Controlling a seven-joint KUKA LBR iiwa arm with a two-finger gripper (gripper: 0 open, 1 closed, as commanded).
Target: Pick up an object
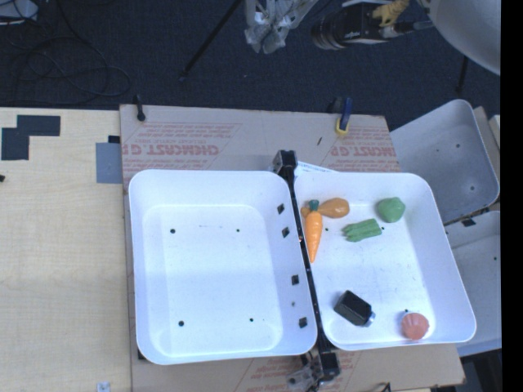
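The right bin (433, 251) holds several objects. An orange carrot (312, 233) lies against the divider, with an orange rounded piece (333, 208) just beside its top. A green oblong piece (362, 230) and a green rounded piece (391, 209) lie toward the far right. A black block (354, 308) and a pinkish-red ball (414, 325) rest near the front edge. My gripper (274, 24) hangs far beyond the bins at the top of the view, over the dark floor and well away from every object.
The left bin (147, 219) stands beside the right one on a cardboard sheet (204, 141). A blue and yellow clamp (344, 117) grips the cardboard's far edge. A grey panel (458, 153) sits to the right of the bins.
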